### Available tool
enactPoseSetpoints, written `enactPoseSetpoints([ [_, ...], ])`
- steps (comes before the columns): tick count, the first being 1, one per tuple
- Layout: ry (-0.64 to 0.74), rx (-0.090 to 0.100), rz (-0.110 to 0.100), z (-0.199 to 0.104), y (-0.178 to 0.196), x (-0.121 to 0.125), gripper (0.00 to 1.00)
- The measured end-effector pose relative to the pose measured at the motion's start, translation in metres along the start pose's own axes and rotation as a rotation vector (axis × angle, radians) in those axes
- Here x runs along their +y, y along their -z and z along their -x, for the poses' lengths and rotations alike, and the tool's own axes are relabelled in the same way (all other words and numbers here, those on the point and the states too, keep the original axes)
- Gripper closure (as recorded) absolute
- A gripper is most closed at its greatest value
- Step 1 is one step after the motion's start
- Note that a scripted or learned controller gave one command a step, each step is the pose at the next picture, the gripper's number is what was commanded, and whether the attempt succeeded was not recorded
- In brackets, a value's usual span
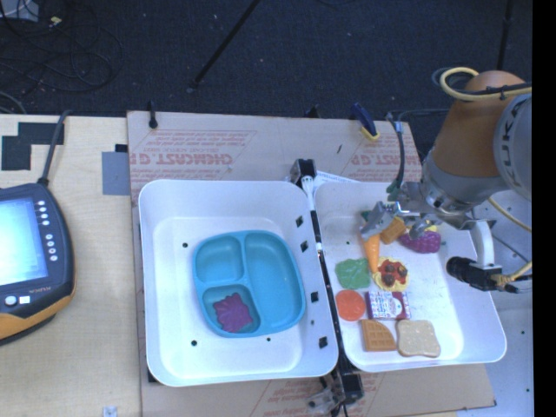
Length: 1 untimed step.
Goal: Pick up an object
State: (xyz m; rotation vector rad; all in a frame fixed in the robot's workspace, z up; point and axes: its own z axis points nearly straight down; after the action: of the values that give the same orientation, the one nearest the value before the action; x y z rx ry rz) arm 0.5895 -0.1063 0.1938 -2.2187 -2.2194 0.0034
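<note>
Carrot (pixel 373 253) in the right bin (pixel 486 341), near its left wall, long axis running roughly up and down the view, upper end towards the gripper (pixel 401 224) and touching or nearly touching it. Gripper low over the bin's upper half, just beside a small tan piece (pixel 393 230); grip state impossible to tell, metal parts and tan piece blurring together. Purple lump (pixel 421 241) right of it, partly covered by the wrist. Below the carrot, one each: green leafy piece (pixel 353 273), red-and-yellow item (pixel 392 273) too small to identify, orange disc (pixel 350 304), small carton (pixel 387 305), brown cracker (pixel 378 336), bread slice (pixel 418 339). Nine things counted in that bin. Left bin (pixel 165 337) holding one blue tray (pixel 274 272) with three compartments, one purple scrap (pixel 231 311) in the lower left one. Handheld screen (pixel 26 254) far left, cut off by the edge.
</note>
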Motion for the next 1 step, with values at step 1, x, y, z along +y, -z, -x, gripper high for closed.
enactPoseSetpoints([
  [1, -0.001, 0.000, 0.001, 0.0093, -0.1112, 0.0082, 0.00],
])
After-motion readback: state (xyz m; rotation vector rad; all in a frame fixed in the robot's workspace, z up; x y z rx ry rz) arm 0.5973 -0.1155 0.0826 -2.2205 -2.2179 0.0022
